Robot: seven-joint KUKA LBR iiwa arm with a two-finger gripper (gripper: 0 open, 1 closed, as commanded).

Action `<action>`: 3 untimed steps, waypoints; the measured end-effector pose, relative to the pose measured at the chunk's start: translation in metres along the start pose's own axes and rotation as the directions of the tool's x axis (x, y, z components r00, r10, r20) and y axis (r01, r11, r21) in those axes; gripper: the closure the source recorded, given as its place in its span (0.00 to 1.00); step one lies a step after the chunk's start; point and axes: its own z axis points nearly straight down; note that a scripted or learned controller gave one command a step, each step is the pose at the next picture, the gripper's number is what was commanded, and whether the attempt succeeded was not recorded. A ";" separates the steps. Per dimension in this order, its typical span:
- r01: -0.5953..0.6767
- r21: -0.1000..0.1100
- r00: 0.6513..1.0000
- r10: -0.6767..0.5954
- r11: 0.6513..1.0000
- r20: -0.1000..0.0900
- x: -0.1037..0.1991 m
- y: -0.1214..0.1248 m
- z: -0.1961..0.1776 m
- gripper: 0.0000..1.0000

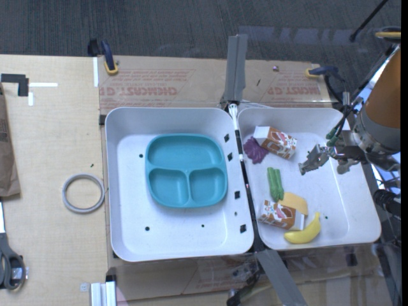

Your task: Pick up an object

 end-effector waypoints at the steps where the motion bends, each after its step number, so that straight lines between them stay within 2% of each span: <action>1: -0.177 0.004 0.984 0.177 0.984 -0.001 0.014 -0.005 0.163 0.00; 2: -0.182 0.004 0.983 0.182 0.983 -0.001 0.013 -0.005 0.154 1.00; 3: -0.182 0.005 0.983 0.182 0.983 -0.001 0.013 -0.005 0.154 0.00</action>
